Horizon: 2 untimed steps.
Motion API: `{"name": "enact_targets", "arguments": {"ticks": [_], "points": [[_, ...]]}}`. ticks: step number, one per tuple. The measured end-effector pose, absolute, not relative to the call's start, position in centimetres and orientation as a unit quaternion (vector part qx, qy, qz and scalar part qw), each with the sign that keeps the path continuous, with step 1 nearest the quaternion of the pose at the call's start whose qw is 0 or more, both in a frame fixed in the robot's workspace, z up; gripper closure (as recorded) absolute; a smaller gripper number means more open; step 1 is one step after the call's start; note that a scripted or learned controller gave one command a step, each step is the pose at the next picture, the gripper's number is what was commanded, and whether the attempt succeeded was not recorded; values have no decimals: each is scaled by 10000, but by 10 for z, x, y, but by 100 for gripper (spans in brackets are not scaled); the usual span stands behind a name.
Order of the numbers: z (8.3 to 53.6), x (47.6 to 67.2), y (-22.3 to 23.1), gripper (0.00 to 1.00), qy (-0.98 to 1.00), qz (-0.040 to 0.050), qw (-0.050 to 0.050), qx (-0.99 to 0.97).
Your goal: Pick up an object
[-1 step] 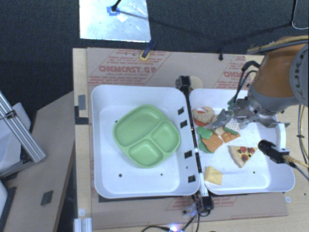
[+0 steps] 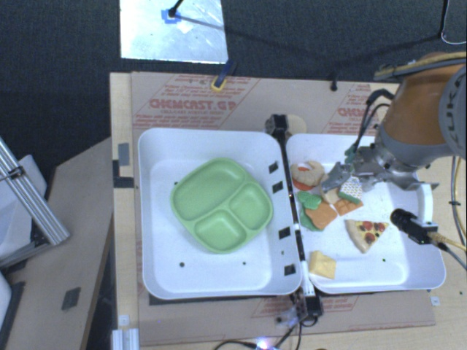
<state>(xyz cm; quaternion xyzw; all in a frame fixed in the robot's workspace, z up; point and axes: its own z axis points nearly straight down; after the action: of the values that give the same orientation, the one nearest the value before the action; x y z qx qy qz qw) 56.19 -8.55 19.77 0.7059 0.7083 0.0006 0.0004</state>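
The right bin (image 2: 408,272) holds a pile of toy food. A pizza slice (image 2: 365,233) lies at its middle, and a yellow cheese block (image 2: 322,265) sits near the front left corner. Orange pieces (image 2: 322,214) and a green piece (image 2: 309,200) lie by the left wall, with a tan round pastry (image 2: 309,172) behind them. A white patterned piece (image 2: 352,189) lies beside an orange wedge (image 2: 349,205). My gripper (image 2: 341,177) hangs low over the pile, just right of the pastry and right above the white patterned piece.
The left bin (image 2: 157,268) holds a green divided plate (image 2: 222,204). A black divider with clips (image 2: 290,203) runs between the bins. A black part of the arm (image 2: 413,227) sticks out over the right bin's right side. A shiny square sheet (image 2: 173,20) lies beyond the bench.
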Motion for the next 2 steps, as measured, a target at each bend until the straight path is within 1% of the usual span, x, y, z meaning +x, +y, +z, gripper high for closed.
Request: {"name": "enact_targets", "arguments": {"ticks": [1,2], "points": [[136,567,-85,0,7075,-6,-11,7067],[87,568,-85,0,7074,9,19,7068]]}}
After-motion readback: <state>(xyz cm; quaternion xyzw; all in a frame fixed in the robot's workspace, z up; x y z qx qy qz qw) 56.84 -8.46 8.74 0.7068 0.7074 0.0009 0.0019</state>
